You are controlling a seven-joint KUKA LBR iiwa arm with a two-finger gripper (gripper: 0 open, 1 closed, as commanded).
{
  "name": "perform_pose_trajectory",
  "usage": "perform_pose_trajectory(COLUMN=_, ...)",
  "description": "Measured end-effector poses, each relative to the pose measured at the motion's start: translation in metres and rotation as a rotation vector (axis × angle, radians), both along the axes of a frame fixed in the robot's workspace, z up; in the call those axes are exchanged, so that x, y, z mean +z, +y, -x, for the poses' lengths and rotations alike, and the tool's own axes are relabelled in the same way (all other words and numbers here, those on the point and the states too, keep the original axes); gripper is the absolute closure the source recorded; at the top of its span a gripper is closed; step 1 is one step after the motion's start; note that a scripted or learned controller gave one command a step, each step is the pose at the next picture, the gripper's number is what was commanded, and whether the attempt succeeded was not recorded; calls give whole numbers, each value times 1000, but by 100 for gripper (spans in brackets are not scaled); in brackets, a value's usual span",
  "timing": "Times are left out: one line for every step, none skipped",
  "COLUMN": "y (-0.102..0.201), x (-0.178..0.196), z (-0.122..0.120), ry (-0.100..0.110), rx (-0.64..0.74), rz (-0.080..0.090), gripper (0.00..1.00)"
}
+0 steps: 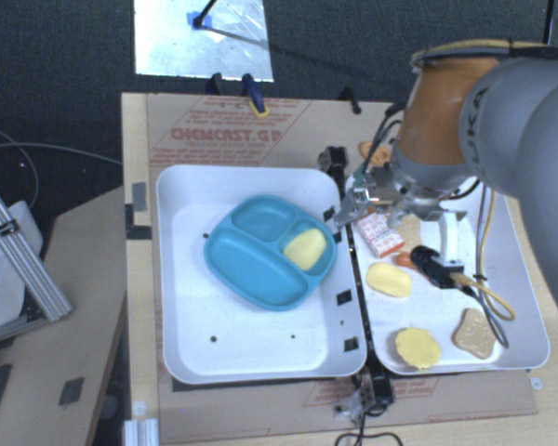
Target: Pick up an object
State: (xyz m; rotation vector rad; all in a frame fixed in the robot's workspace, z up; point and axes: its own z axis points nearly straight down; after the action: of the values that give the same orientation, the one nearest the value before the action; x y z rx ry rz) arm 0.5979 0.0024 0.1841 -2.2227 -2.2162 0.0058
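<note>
The fingers (338, 215) of the gripper (353, 204) are too blurry to tell if wide or narrow. It hangs mid-frame between the two white bins (260, 365) with nothing picked yet, so next it must drop onto one thing, maybe the one red-and-white packet (383, 236) just beside it, not the three yellow foods (389, 280).

Red block lettering printed on the cardboard sheet (225, 130) beneath the two white bins reads roughly "CHEMCAST GP"; smaller red lines above and below it are too fine to read, as is the red-and-white packet's (381, 235) print.
</note>
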Motion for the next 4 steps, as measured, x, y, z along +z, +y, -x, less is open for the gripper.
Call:
perform_pose_trajectory(y=-16, x=136, z=-59, ry=-24, rx=7, rz=1, gripper=0)
perform_pose_trajectory(y=55, x=-5, z=-28, ry=0, rx=10, rz=-3, gripper=0)
perform_pose_trajectory(y=154, x=-73, z=-38, ry=-11, rx=13, rz=-3, gripper=0)
perform_pose_trajectory(y=135, x=6, z=35, ry=-4, rx=2, rz=-2, gripper=0)
